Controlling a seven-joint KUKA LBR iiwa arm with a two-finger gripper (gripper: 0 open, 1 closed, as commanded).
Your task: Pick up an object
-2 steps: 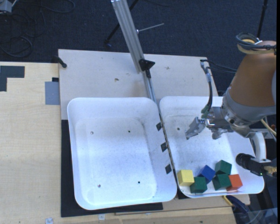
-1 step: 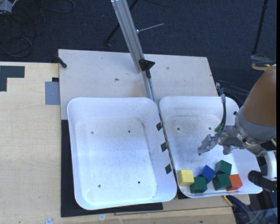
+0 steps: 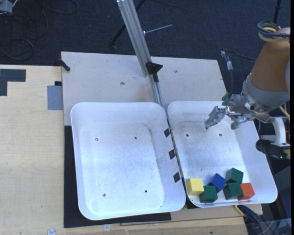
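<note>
Several small blocks lie clustered at the near end of the right bin [image 3: 206, 151]: a yellow block [image 3: 195, 185], a blue block [image 3: 217, 180], three green blocks [image 3: 234, 175] [image 3: 208, 194] [image 3: 232, 190] and an orange block [image 3: 246, 191]. My gripper [image 3: 223, 118] hangs over the far part of the right bin, well away from the blocks. Its fingers are spread apart with nothing between them.
The left bin [image 3: 88, 131] sits beside the right one, with black clips along the shared rim. A slanted aluminium rail [image 3: 137, 38] rises behind the bins. The arm's orange band [image 3: 270, 65] stands at the right edge.
</note>
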